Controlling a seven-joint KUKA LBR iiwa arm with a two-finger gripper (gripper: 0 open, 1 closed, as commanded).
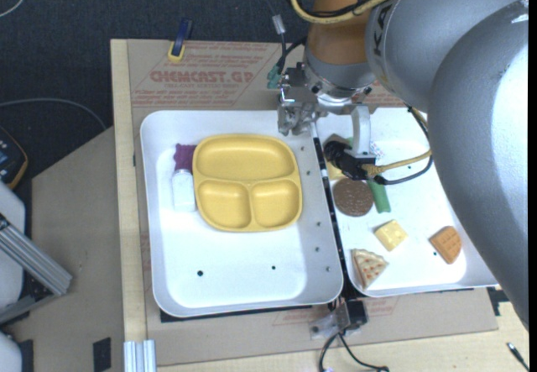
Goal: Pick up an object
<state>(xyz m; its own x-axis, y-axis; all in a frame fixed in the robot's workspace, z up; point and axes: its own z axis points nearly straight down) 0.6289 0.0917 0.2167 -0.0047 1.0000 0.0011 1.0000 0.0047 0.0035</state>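
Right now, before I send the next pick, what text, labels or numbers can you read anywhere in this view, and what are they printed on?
"CHEMCAST G.P": red print on the brown board under the bins, just above the left bin; the last letters are uncertain.
A smaller red line runs above it and another below: both too small to read.
Nothing readable on the yellow tray or the food items.

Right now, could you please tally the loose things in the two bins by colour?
Yellow: 2, tray, cube
Purple: 1, block
White: 1, bottle
Brown: 1, disc
Green: 1, stick
Orange: 1, biscuit
Tan: 1, wedge
Total: 8
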